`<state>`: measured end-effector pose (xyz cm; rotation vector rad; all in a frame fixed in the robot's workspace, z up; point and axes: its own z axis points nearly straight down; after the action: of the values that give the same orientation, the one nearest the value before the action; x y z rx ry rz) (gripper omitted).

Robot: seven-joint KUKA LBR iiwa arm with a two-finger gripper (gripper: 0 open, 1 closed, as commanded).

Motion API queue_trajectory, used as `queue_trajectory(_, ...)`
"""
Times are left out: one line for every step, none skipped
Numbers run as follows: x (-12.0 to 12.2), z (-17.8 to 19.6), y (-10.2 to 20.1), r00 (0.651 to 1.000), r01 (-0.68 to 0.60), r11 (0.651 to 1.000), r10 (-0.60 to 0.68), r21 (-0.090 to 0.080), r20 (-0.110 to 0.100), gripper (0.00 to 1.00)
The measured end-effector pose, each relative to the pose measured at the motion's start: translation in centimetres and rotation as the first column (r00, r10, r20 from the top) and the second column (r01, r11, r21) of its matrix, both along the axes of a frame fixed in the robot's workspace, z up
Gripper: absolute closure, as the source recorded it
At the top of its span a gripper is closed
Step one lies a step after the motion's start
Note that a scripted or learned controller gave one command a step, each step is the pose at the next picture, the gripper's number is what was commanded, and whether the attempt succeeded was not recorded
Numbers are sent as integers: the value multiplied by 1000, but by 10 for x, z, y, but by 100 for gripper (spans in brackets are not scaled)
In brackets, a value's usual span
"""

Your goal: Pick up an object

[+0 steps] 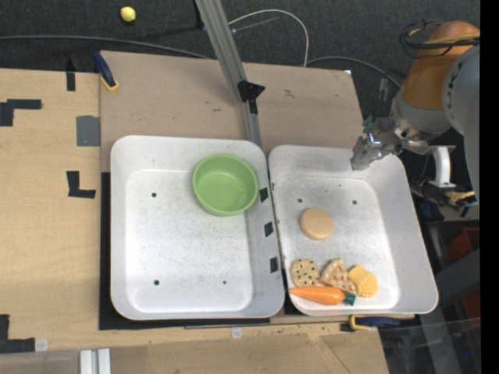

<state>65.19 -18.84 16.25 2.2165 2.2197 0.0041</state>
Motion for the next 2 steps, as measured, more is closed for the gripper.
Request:
queue_trajectory(-2, 45, 5, 1000, 0, 1000, 0, 1, -1, 100)
queue_trajectory(-1, 98, 5, 1000, 0, 1000, 0, 0, 0, 100)
